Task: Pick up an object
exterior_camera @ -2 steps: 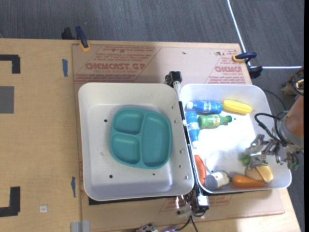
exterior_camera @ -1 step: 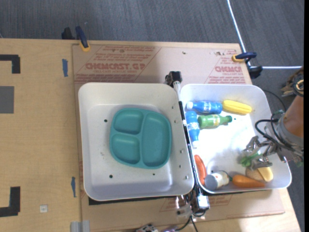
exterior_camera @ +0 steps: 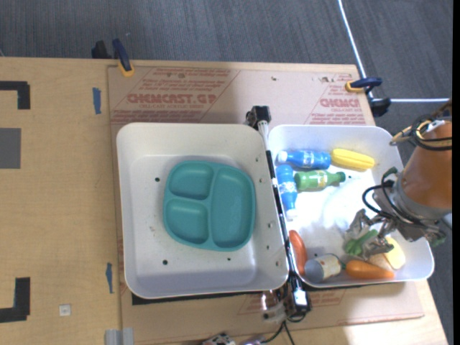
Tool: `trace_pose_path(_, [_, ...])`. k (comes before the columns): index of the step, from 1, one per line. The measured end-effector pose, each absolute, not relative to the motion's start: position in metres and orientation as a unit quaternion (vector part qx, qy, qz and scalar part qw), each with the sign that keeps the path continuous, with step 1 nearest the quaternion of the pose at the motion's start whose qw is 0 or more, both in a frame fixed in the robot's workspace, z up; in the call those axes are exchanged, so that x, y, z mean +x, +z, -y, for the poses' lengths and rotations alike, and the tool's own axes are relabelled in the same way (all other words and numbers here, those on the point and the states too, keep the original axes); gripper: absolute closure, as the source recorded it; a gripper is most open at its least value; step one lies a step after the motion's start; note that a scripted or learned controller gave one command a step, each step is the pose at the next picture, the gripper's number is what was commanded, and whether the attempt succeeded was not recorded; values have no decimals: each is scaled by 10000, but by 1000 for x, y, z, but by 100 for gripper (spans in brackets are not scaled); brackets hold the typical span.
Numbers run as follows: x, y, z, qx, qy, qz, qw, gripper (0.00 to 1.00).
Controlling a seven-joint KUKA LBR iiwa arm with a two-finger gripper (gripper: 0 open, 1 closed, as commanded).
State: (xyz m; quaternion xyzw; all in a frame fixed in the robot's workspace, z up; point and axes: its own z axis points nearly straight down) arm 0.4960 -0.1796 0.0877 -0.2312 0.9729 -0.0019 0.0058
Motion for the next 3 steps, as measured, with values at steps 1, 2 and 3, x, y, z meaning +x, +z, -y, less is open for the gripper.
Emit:
trace_pose_path(1, [497,98,179,-2297,-21,-9732,86,100])
trace_pose_path(2, [499,108,178,-2282,-23,-9735,114,100])
trace_pose_path(3, [500,119,178,-2267,-26,-9739,143,100])
